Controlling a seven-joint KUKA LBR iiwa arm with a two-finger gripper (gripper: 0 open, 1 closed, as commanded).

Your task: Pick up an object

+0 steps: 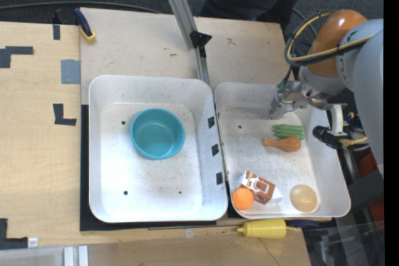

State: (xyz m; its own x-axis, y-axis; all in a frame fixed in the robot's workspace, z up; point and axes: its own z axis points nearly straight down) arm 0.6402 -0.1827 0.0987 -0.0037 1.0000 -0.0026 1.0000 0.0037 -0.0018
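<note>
My gripper (278, 109) hangs low over the back of the right bin (249, 103), its grey fingers pointing down with nothing seen between them. Just in front of it lie a green bean-like piece (289, 131) and a brown drumstick-shaped toy (283, 144). Near the bin's front edge sit an orange ball (243, 199), a brown and white packet (259, 187) and a pale round object (303, 197). A teal bowl (157, 133) stands in the left bin (106, 152).
A yellow bottle (267, 228) lies on the bench just in front of the right bin. A slanted metal pole (181, 3) rises behind the bins. A person stands at the back right. A yellow-tipped clamp (84, 25) sits at the bench's back left.
</note>
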